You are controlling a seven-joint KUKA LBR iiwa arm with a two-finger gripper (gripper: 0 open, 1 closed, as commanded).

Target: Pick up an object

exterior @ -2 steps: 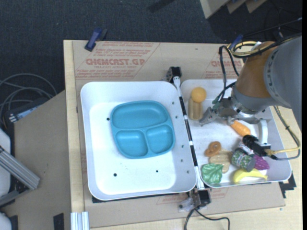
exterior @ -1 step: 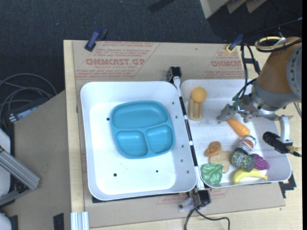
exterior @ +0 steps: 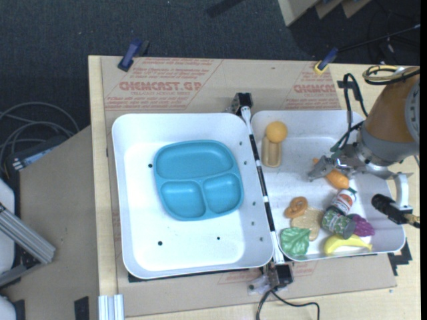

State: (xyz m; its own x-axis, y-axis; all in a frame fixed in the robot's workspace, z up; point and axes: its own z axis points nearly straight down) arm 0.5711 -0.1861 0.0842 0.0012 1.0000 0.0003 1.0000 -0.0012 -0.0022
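Two-finger gripper (exterior: 331, 168) low in right white bin (exterior: 300, 127); finger state indeterminate. Small orange rounded plastic piece (exterior: 338, 179) just below and beside tips, long axis roughly left-right.

Right bin (exterior: 300, 122): near half crowded. Green leafy toy (exterior: 294, 240), yellow banana (exterior: 345, 245), purple grapes (exterior: 363, 227), small bottle (exterior: 340, 213) and brown pastry piece (exterior: 297, 207) packed close, several touching, little gap between them. Wooden peg figure (exterior: 273, 143) stands by the divider wall, far corner. Arm (exterior: 393, 122) overhangs the right side; pincer (exterior: 332, 168) low at an orange item (exterior: 338, 179). Open floor mid-bin between peg figure and pincer. Left bin (exterior: 130, 199): blue divided tray (exterior: 198, 179) takes the centre, clear white margin all round it.
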